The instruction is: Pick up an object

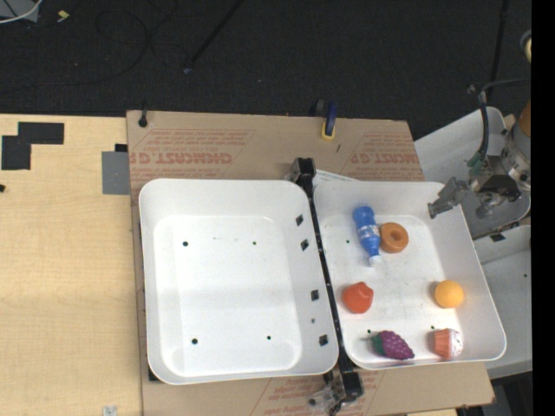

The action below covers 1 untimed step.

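The right bin holds a blue bottle lying next to an orange ring. Lower down sit a red-orange tomato-like toy, an orange ball, a purple bunch of grapes and a red strawberry-like toy. My gripper hangs at the bin's upper right edge, its grey finger pointing left over the rim. Nothing shows between the fingers. It is well right of the ring and above the orange ball.
The left bin lies beside the right one, with a black clip strip between them. Both rest on a cardboard sheet. A blue and yellow clamp grips the cardboard's far edge. A wooden bench extends left.
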### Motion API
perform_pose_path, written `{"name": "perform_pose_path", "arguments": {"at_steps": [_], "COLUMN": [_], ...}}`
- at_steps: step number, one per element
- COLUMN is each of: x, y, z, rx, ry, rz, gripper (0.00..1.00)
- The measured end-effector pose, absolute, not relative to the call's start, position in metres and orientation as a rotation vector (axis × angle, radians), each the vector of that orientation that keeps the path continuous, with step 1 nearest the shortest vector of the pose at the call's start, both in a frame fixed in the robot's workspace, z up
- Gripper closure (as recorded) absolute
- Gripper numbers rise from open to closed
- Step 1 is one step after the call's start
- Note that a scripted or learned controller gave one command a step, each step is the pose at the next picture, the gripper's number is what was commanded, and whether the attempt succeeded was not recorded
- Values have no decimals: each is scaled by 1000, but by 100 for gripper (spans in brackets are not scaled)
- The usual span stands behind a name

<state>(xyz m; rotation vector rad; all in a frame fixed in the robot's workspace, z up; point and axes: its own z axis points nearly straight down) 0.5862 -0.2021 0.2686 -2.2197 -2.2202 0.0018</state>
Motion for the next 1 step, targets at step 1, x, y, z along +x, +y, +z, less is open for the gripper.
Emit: {"name": "perform_pose_path", "arguments": {"at_steps": [1], "x": [552], "y": [-132], "z": [313], "rx": [-2214], "ry": [-2223], "rz": [1], "gripper": [0]}}
